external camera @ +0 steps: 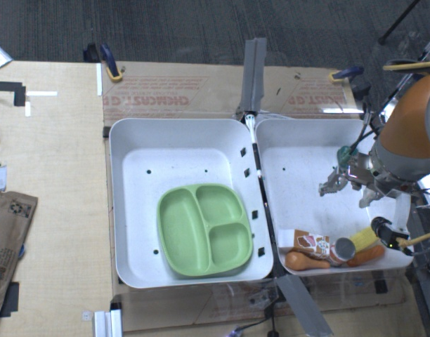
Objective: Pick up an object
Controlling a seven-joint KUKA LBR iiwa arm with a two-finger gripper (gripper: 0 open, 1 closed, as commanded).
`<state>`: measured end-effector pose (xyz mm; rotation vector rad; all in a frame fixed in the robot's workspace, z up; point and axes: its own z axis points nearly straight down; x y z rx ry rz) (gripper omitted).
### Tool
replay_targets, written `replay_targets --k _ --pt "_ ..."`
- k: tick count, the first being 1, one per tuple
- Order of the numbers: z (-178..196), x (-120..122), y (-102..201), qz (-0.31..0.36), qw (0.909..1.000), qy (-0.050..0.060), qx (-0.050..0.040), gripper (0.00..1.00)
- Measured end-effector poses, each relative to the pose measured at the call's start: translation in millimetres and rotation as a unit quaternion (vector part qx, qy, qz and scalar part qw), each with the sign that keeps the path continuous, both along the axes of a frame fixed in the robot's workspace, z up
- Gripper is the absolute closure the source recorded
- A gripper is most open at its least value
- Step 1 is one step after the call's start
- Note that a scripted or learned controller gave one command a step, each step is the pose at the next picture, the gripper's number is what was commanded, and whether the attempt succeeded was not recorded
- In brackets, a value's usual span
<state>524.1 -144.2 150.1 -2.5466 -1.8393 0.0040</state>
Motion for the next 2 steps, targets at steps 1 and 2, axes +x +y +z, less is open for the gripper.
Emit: replay_targets --k 1,2 --pt "-60 -48 45 0.037 0.9993 0.001 0.0011 0.00" --pt "41 -46 89 -0.044 0.9990 0.000 0.0001 0.00"
